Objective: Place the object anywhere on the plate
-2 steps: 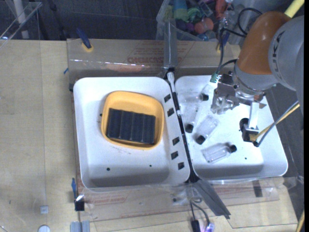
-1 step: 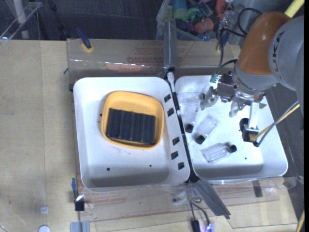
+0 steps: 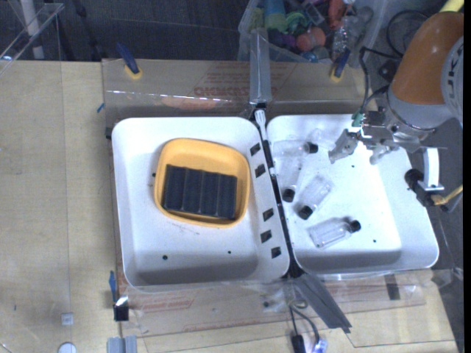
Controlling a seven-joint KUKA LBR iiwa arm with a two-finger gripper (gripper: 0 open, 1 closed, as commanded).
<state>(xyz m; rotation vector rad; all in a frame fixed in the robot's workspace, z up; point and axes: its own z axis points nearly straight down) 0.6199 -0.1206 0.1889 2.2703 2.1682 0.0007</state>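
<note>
Clear plastic bottles with black caps, four of them scattered in the right bin [image 3: 412, 248]: one bottle lying near the front [image 3: 333, 232], another at the middle [image 3: 313, 195], a third toward the left wall [image 3: 292, 169], a fourth at the far side [image 3: 305, 143]. All lying on their sides, apart from one another, none lifted. Orange plate [image 3: 165, 162] in the left bin [image 3: 132, 197], well apart from the bottles across the divider [image 3: 271, 197], already carrying a black ribbed slab [image 3: 204, 192] at its middle. Gripper [image 3: 360, 147] over the far part of the right bin, reaching in from the right, fingers spread apart with nothing between them, just right of the far bottle. Grey arm with orange band [image 3: 430, 61] above it at the right edge. Tub of coloured toys [image 3: 305, 13] beyond the bins, on the far side of the wooden bench [image 3: 51, 182].
</note>
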